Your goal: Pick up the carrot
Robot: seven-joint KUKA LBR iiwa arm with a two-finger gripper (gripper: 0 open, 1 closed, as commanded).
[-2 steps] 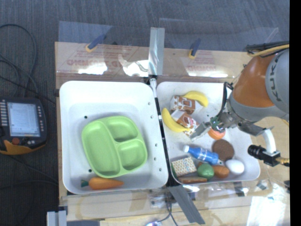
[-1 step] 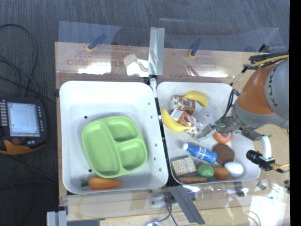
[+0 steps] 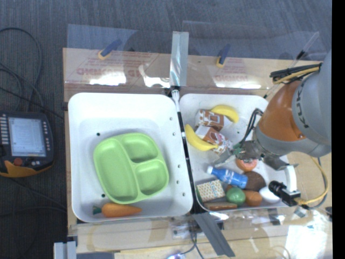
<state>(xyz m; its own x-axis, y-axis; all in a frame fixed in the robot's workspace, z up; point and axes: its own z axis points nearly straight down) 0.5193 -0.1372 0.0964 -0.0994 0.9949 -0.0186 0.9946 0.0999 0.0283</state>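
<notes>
The carrot (image 3: 116, 210), orange with a green stub at its left end, lies flat along the front wall of the left bin (image 3: 81, 123), just below the green divided plate (image 3: 132, 167). My gripper (image 3: 243, 154) hangs over the middle of the right bin (image 3: 245, 104), far to the right of the carrot. It sits directly above a small red-orange piece of toy food (image 3: 247, 164). The grey arm with its orange band (image 3: 281, 117) reaches in from the right and hides the bin's right wall.
The right bin is crowded: two bananas (image 3: 225, 112) (image 3: 196, 140), brown packets (image 3: 209, 120), a blue bottle (image 3: 229, 176), a cracker (image 3: 210, 189), a green ball (image 3: 235, 195) and a brown lump (image 3: 255, 181). A teach pendant (image 3: 24, 143) lies left of the bench.
</notes>
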